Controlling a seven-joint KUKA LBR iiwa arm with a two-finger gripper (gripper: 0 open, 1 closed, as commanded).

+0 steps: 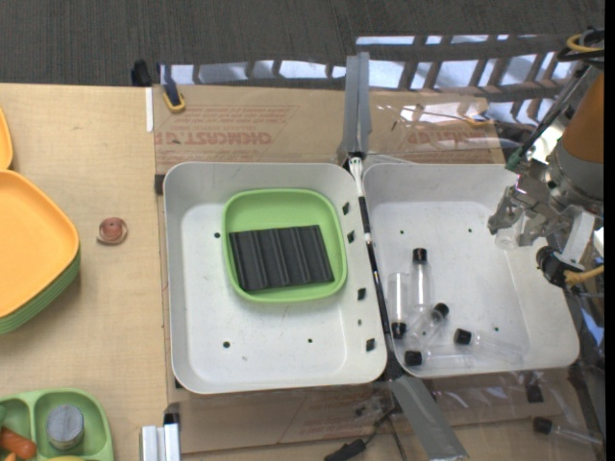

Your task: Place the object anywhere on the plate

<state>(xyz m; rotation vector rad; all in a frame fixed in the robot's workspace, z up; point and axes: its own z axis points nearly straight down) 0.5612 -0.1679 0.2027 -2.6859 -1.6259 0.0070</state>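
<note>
Camera view: we see two white bins side by side on a cardboard-covered bench. The left bin (pixel 192 344) holds a green plate (pixel 283 211), square with rounded corners, sitting in the upper middle of the bin. A dark ribbed black pad (pixel 282 257) lies flat on the plate, inside its rim, covering most of the plate's floor.

The right bin (pixel 538 349) holds clear plastic tubes with black caps. One tube (pixel 420 275) lies roughly upright in the frame near the bin's centre, others (pixel 432 320) are clustered below it toward the lower left of the bin, and a loose black cap (pixel 462 336) sits just beside them.

The arm comes in from the right, and its gripper (pixel 514 221) hangs over the upper right part of the right bin, well apart from the plate and from the tubes. We see nothing between its fingers; whether the jaws are open or closed we cannot tell.

Off to the left on the wooden table (pixel 77 142) we note stacked orange plates (pixel 29 248), a small round reddish piece (pixel 112 230) and a green divided tray (pixel 48 425) at the bottom corner.
</note>
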